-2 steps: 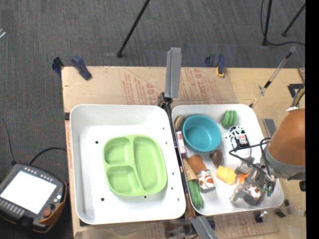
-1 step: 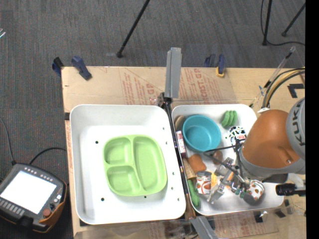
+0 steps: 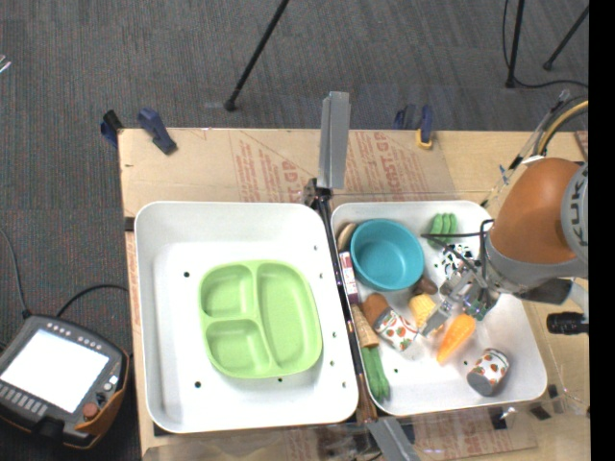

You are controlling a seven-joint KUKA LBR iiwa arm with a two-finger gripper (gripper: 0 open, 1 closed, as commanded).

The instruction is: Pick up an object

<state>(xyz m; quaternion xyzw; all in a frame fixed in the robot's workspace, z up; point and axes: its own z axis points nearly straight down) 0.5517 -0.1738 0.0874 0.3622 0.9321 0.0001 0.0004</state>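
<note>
My gripper [image 3: 461,298] hangs low over the middle of the right bin [image 3: 524,353], under the orange wrist band. Just below it lies an orange carrot-shaped toy [image 3: 455,339], and a yellow toy [image 3: 423,307] sits right beside its left side. I cannot make out anything held in it. A blue bowl [image 3: 386,254] stands to the upper left of the gripper. A white patterned cup [image 3: 395,329] lies on its side at the lower left, and another patterned cup [image 3: 488,371] lies near the bin's front right corner.
The left bin [image 3: 159,257] holds a light green divided plate [image 3: 259,317]. In the right bin, a green toy [image 3: 443,225] lies at the back, a brown piece [image 3: 373,305] and a long green toy [image 3: 378,377] lie along the left wall. A tablet [image 3: 53,373] rests on the floor at left.
</note>
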